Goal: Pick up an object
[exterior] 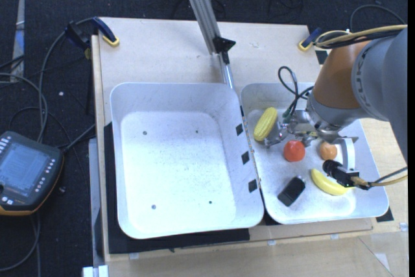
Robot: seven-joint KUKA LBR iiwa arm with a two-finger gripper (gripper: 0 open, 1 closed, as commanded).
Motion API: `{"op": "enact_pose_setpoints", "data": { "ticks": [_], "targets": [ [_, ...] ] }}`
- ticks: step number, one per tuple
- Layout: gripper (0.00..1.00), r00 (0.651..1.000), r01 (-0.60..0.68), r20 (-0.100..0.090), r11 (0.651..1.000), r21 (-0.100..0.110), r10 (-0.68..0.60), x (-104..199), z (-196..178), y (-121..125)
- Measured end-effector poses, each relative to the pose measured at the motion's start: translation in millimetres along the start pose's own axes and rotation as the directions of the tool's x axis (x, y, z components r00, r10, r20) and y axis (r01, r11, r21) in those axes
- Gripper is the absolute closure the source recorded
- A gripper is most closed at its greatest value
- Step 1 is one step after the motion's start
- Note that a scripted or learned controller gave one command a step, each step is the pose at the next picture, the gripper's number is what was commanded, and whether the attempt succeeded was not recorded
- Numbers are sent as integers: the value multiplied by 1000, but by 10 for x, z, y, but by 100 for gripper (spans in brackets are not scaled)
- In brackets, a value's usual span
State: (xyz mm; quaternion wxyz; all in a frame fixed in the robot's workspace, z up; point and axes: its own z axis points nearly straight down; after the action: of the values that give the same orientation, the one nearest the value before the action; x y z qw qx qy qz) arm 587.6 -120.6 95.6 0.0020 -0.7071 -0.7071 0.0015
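Note:
The right bin (369,201) holds several objects. A yellow corn-like piece (265,123) lies at its left side, with a red tomato-like ball (294,151) just right of and below it. A small orange piece (328,151) and a yellow banana (327,183) lie further right, and a black block (292,191) sits near the front. My gripper (283,133) hangs low over the bin, between the yellow piece and the red ball, close to both. The wrist and cables hide its tip.
The left bin (130,100) sits beside the right one, and their rims meet in the middle (246,152). A metal pole (201,3) slants over the bench's back. Yellow clamps (109,39) hold the bench corners. A pendant (23,168) lies on the floor at left.

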Motion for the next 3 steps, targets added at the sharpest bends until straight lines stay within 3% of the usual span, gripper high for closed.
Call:
{"op": "enact_pose_setpoints", "data": {
  "ticks": [1,3],
  "targets": [
    [100,1000,0,1,1000,-5,0,-2,-127,14],
    [100,1000,0,2,1000,-10,0,-11,-1269,140]
  ]
}}
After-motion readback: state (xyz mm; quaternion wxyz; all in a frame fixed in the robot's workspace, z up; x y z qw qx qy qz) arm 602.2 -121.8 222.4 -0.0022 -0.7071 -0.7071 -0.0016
